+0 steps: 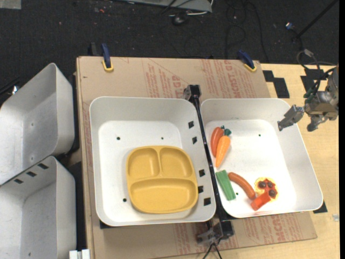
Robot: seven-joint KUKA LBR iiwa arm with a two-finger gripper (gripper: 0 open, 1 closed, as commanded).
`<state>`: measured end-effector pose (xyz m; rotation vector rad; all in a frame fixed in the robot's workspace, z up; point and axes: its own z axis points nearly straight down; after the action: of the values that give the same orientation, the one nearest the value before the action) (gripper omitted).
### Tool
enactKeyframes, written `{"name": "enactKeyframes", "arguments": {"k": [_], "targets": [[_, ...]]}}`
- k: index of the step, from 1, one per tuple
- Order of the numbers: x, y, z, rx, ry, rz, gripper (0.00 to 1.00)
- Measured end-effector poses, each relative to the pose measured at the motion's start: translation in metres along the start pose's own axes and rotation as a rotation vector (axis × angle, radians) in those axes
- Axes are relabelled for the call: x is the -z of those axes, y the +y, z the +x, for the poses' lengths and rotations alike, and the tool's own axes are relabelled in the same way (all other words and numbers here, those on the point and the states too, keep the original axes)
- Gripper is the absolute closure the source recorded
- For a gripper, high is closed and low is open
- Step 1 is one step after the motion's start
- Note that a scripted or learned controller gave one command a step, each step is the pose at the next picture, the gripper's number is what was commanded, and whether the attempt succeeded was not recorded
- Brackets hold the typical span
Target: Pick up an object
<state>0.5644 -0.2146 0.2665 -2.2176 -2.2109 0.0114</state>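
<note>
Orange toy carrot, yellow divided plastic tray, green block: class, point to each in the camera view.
Orange toy carrot [220,142]: camera view, middle of its body.
Yellow divided plastic tray [160,192]: camera view, floor of its large compartment.
Green block [225,184]: camera view, its top face.

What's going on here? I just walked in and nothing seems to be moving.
A robot arm is set to pick up an object. Its claw is open at the right bin's far right rim, holding nothing. Toy foods lie in that bin: carrots, a green piece, a sausage. A yellow tray sits in the left bin.
</note>
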Motion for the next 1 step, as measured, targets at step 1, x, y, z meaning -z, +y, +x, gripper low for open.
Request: {"name": "enactKeyframes", "arguments": {"k": [1], "targets": [[0.0075, 0.0022, 0.0010, 0.004, -0.003, -0.012, 0.00]]}}
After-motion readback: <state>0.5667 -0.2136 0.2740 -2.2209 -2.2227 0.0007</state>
